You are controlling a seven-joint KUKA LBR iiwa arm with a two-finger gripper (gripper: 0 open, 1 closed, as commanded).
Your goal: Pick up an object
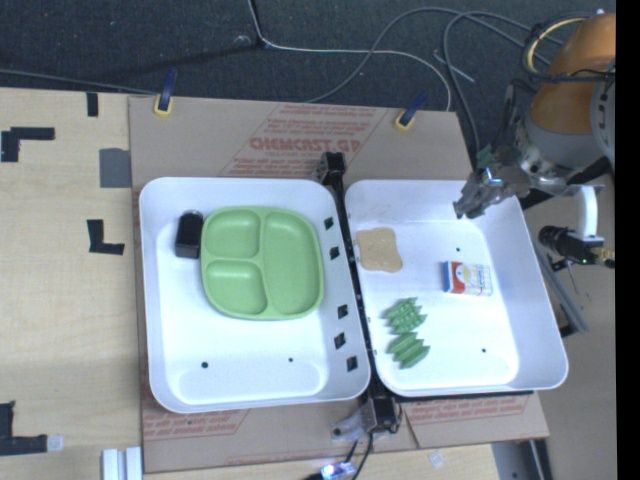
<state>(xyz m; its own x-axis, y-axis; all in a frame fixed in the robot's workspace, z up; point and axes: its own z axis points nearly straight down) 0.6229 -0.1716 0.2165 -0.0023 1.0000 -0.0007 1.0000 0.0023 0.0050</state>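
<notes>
Camera view, from where I stand: gripper (470, 206) sits over the upper right corner of the right bin (520, 298), arm coming in from the right edge, orange band up top. Can't tell how the gripper is set, it reads as one dark tip at this angle. Nothing visible in it.

Relative to that tip:
- Small white carton with red and blue print (467, 278) lies flat on the bin floor below the tip, near but apart, not touching.
- Tan flat piece (379, 249) is down and to the left of the tip, close to the bin's left wall.
- Two green pod-like items (405, 331), one above the other and just beside each other, farther below the tip and a bit left, well apart from it.

Left bin (170, 308), well to the left of the tip across the divider:
- Green three-compartment plate (263, 263) in the upper middle of the bin, compartments bare.
- Black block (188, 234) just beside the plate's left edge, looks like it touches the rim, can't confirm.

Both bins rest on a cardboard sheet (300, 138) on the bench. Cables (400, 38) run across the dark floor above the tip.
</notes>
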